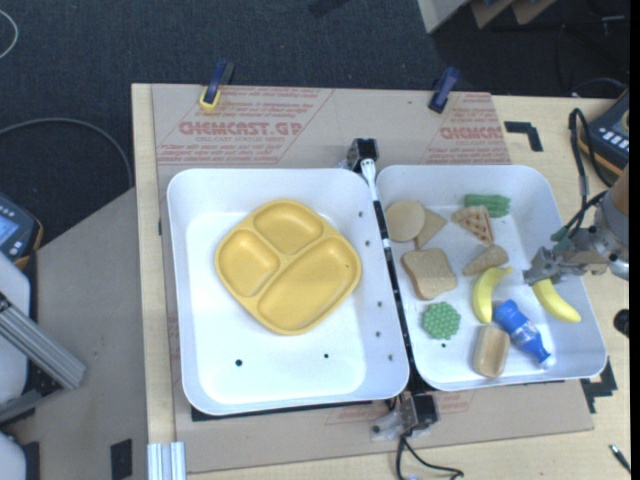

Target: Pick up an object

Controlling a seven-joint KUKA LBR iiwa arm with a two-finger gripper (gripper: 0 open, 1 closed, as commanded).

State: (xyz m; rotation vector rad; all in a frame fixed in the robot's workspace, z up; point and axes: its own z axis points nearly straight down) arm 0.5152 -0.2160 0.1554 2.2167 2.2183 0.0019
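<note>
The gripper [549, 265] is hanging over the right bin [540, 183], right by a banana [557, 301]; can't tell its grip.

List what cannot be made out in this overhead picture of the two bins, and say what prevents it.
1. Camera view: the gripper at the right bin's edge is small and dark, so its state is unclear.
2. The arm is cut off by the picture's right edge.
3. The blue bottle's label is too small to read.
4. Whether the gripper touches the yellow banana beneath it cannot be told.
</note>
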